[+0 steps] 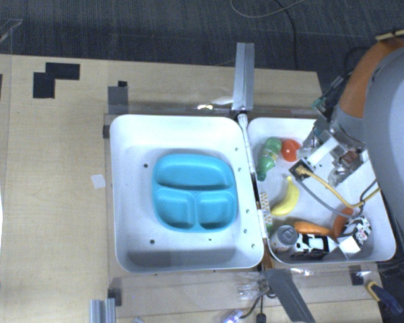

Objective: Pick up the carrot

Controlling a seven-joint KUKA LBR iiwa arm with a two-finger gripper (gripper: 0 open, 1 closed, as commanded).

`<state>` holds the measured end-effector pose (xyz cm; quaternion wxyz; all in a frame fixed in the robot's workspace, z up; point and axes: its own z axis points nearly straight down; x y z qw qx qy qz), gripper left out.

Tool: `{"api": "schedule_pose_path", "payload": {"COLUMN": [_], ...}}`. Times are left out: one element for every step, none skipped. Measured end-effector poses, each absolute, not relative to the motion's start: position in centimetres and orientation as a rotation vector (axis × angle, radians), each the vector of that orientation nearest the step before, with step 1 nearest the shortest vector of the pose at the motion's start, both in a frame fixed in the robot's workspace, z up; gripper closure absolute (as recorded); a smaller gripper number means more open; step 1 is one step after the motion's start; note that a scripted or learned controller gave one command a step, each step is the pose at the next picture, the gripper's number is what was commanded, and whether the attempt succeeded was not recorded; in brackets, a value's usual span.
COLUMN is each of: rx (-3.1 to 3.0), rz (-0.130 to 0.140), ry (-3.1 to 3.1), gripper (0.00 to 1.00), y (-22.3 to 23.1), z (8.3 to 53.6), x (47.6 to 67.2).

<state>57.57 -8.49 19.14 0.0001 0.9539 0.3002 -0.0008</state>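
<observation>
The carrot [314, 228] is an orange stick lying flat near the front of the right bin [384, 247], between a banana and a black-and-white toy. My gripper [354, 237] is low in the bin's front right corner, just to the right of the carrot's right end. Its two white-and-black fingertips [361, 229] stand apart, open, with nothing visible between them. The grey wrist [328, 156] hangs over the middle of the bin, trailing a yellow cable.
The right bin also holds a green pepper [268, 152], a red tomato [289, 149], a yellow banana [287, 199], a grey can [283, 236] and a black-and-white toy [311, 246]. In the left bin [131, 180] lies a blue divided tray [192, 190].
</observation>
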Motion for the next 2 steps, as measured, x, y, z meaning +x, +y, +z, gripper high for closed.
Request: {"api": "schedule_pose_path", "payload": {"rx": [3.052,3.047], "rz": [-0.004,-0.009], "ry": [0.745,0.768], "gripper": [0.00,1.00], "y": [-1.45,-1.31], "z": [18.21,18.99], "x": [56.72,56.84]}}
